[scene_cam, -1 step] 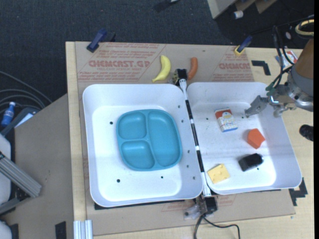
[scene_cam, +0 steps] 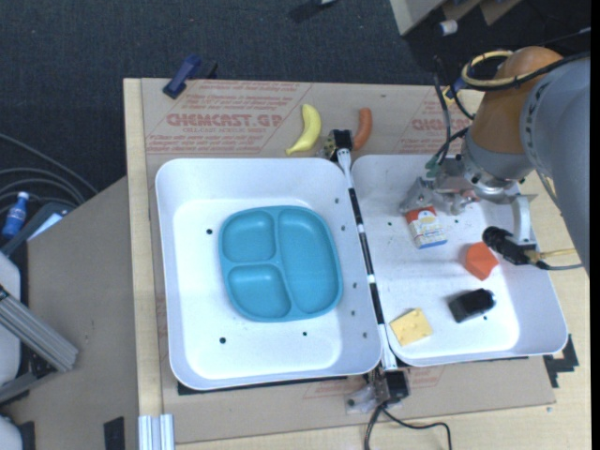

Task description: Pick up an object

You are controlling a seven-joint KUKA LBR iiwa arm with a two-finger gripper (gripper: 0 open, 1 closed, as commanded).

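While hovering over the small red-and-white carton (scene_cam: 427, 228), pincer (scene_cam: 433, 195) state impossible to tell. Nothing lifted yet. Grasp and raise left to do.

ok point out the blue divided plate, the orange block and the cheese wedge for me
blue divided plate (scene_cam: 281, 262), camera view, centre ridge.
orange block (scene_cam: 480, 261), camera view, top face.
cheese wedge (scene_cam: 411, 327), camera view, flat top.

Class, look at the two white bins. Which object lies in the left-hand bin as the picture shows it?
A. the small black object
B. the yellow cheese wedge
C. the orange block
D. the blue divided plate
D. The blue divided plate lies alone in the left bin, while the cheese wedge, orange block and black object all lie in the right bin.
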